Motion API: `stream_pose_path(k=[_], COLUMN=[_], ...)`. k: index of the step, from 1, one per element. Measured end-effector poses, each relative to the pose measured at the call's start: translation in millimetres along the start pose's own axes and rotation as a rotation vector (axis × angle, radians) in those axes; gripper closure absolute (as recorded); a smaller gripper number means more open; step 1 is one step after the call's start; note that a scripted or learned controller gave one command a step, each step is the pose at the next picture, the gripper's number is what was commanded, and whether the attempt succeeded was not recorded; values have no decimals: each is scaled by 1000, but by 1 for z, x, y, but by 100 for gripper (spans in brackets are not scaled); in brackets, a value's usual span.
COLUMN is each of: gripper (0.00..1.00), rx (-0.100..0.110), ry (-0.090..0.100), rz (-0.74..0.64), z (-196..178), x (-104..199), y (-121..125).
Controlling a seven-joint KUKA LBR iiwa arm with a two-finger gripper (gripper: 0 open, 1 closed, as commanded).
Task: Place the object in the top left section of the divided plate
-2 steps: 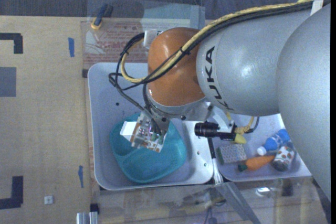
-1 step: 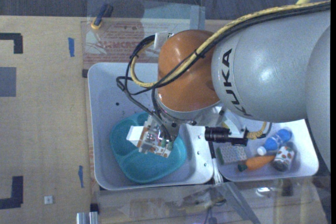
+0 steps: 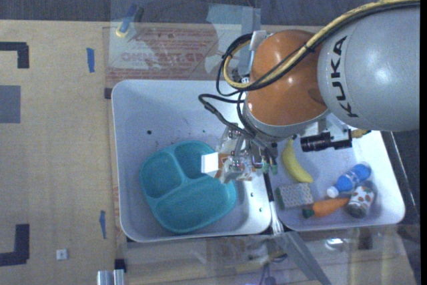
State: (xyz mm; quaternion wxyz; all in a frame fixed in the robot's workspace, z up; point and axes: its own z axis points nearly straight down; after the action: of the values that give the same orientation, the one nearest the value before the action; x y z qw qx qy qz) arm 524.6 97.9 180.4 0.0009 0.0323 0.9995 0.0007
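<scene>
divided plate (image 3: 180, 193) in left bin (image 3: 133, 117) — banana (image 3: 295, 163), carrot (image 3: 325, 207) in right bin (image 3: 390, 200)

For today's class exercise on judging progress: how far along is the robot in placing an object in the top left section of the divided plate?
Done: the arm has reached the left bin, its gripper at the right edge of the teal divided plate. In hand: a small white object sits at the gripper over that edge; whether it is gripped is unclear. Left: nothing visible lies in the plate's top left section, so placing remains.
</scene>
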Motion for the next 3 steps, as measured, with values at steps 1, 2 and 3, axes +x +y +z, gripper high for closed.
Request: stream_pose_path(k=[1, 2, 3], gripper=[100, 100, 100], rx=[-2, -3, 0], ry=[-3, -4, 0], rz=[-162, -237, -303], z=[-66, -25, -26], x=[42, 32, 32], y=[59, 128, 61])
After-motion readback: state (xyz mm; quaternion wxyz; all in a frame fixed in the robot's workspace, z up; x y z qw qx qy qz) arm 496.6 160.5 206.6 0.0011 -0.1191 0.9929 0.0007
